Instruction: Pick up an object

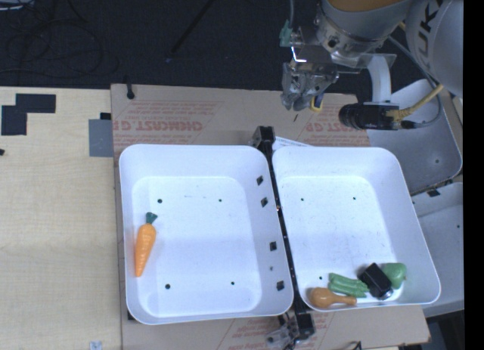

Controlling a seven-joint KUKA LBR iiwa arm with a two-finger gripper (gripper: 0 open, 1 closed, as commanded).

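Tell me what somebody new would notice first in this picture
The arm hangs over the bench's far edge, its gripper above the cardboard behind the two bins. A carrot lies alone by the left bin's left wall. The right bin's near corner holds a cluster: an orange gourd-shaped toy, a green pod, a black block and another green piece.

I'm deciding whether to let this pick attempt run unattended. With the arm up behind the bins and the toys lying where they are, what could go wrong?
1. In the right bin, the black block, green pieces and orange pear-shaped toy crowd together in the near corner, so the claw may nudge neighbours or hit the wall.
2. The carrot lies close to the left bin's side wall, leaving little room on that side.
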